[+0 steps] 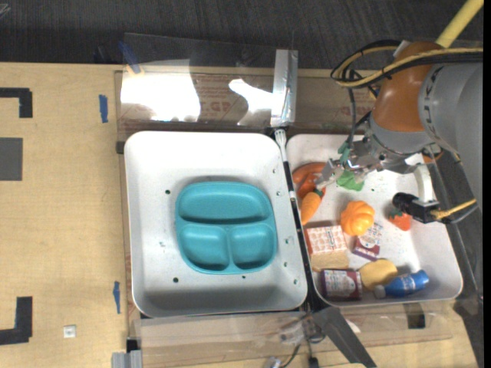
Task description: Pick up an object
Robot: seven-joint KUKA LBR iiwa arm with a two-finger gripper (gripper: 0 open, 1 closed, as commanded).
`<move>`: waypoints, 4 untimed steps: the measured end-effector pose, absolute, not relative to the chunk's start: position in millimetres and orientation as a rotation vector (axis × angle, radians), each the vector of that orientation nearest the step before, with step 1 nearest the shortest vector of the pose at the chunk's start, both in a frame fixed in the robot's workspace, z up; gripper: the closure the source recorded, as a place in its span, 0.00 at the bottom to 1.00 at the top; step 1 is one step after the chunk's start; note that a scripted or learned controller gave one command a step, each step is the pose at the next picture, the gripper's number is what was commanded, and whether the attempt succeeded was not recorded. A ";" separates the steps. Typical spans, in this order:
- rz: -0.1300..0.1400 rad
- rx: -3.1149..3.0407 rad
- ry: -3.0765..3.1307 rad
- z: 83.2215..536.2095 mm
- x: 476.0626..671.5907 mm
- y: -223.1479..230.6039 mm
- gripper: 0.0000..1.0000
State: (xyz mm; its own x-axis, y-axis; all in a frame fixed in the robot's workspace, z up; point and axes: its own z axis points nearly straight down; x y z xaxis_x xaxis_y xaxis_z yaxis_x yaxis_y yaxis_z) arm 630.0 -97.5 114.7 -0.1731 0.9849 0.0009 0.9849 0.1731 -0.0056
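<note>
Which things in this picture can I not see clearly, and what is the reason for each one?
- Gripper, camera view: too small and cluttered to tell whether its fingers are open or shut, or whether they touch the green object.
- Can label: too small to read.
- Orange item at the right bin's left wall: partly hidden by the gripper.
- Arm: cut off by the right edge.

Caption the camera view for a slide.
Gripper hovers over the cluttered right bin; the left bin carries a teal tray.
</note>
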 end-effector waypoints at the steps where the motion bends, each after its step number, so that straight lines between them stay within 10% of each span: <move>1: -0.001 -2.004 -2.426 87.3 535.9 -150.1 0.00; 2: -0.006 -2.009 -2.427 98.0 537.4 -149.7 1.00; 4: -0.010 -2.006 -2.425 188.9 658.8 -36.8 1.00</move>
